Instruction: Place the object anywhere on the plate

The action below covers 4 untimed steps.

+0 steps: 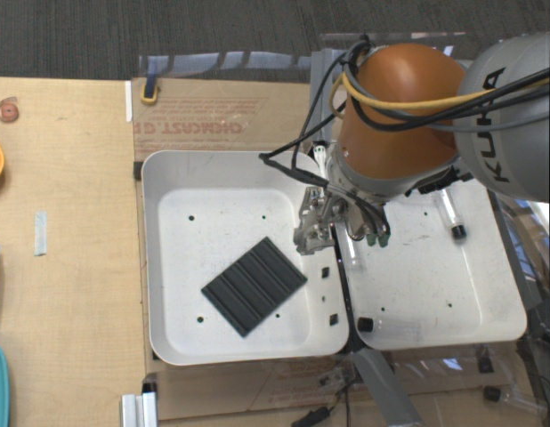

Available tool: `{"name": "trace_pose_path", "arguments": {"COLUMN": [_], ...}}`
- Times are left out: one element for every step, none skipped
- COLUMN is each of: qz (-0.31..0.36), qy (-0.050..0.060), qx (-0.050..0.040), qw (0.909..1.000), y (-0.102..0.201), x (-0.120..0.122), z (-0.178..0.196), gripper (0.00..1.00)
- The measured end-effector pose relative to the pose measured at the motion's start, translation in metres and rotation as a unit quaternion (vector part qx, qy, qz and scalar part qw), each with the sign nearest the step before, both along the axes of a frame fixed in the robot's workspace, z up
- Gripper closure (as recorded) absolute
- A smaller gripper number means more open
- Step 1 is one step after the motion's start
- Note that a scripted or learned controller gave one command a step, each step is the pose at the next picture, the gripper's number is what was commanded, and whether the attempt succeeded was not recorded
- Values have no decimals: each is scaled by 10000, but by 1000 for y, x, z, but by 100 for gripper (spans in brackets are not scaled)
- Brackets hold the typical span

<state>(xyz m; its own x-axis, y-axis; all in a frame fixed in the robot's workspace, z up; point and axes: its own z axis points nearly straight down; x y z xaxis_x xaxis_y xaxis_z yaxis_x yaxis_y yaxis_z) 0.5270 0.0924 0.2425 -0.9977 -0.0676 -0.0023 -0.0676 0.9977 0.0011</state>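
Two bins: side by side, white, shallow.
Arm (pixel 408 114): over the wall between them.
Plate (pixel 254 286): dark, ribbed, flat in left bin (pixel 168 238).
Object (pixel 452 217): small pen-like stick, right bin (pixel 489 310), far side; probably light, stiff, may roll; grip mid-length.
Gripper (pixel 312 231): nothing held; claw state, cannot tell.

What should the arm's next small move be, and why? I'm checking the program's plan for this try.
Probably lower the gripper toward the left bin, down-left in the view toward the dark ribbed plate. The gripper hangs over the bins' shared edge, just off the plate's upper right corner; I cannot tell whether it holds anything.
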Motion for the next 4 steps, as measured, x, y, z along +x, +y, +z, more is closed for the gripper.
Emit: {"name": "trace_pose_path", "arguments": {"qz": [-1, 2248, 720, 690], "qy": [1, -2, -14, -31], "qx": [0, 2, 3, 10], "qw": [10000, 9744, 9974, 9976], "y": [0, 102, 136, 134], "x": [0, 18, 80, 82], "z": [0, -34, 27, 36], "gripper": [0, 0, 0, 100]}}
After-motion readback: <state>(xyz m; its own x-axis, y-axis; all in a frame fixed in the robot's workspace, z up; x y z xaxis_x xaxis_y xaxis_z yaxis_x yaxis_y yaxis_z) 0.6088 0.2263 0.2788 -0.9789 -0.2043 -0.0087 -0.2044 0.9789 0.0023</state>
